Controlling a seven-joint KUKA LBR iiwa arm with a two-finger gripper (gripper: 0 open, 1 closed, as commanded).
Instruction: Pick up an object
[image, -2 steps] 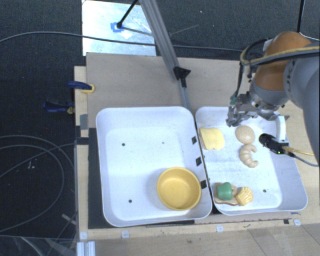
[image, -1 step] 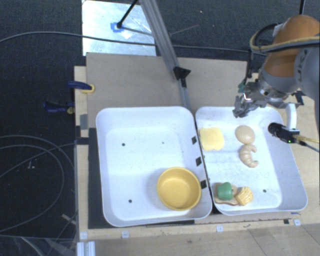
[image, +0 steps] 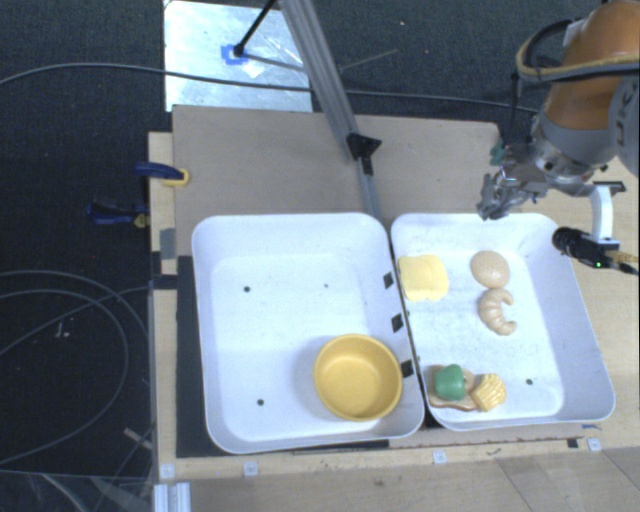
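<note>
My gripper (image: 493, 205) hangs over the far rim of the right bin (image: 575, 300), above and behind the objects, with nothing between its fingers. In that bin lie a pale yellow square block (image: 423, 277), a tan egg-shaped piece (image: 490, 267), a beige croissant (image: 497, 311), and at the near side a green piece (image: 450, 381) beside a yellow ridged piece (image: 488, 391). A yellow bowl (image: 358, 376) sits in the near right part of the left bin (image: 250, 260).
A slanted metal pole (image: 335, 95) crosses the bench behind the bins. Clamps (image: 160, 173) grip the bench's left edge. Cables run over the dark floor at left. A black fitting (image: 580, 245) sits by the right bin's outer rim.
</note>
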